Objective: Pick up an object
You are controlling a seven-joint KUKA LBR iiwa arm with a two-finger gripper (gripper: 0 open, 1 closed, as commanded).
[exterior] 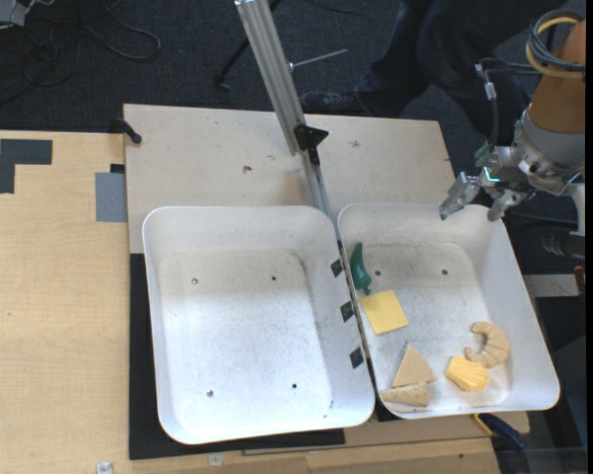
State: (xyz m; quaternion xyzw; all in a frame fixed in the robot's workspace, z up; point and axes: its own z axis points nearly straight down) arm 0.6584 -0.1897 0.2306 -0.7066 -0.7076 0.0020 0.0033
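Note:
My gripper [475, 201] hangs over the far right corner of the right bin [519, 270], its two fingers spread open with nothing between them. In that bin lie a green curved piece [358, 268] against the left wall, a flat yellow square [384, 312], a tan wedge [412, 367] with a bread-like slice [406, 395] below it, a yellow chunk [466, 374] and a tan croissant-shaped piece [490, 343]. All of them rest well below and to the left of the gripper.
The left bin [178, 265] sits beside the right one, with black clips along the shared wall. A slanted aluminium post [277, 72] rises behind the bins. The arm's orange band [563, 77] is at the far right.

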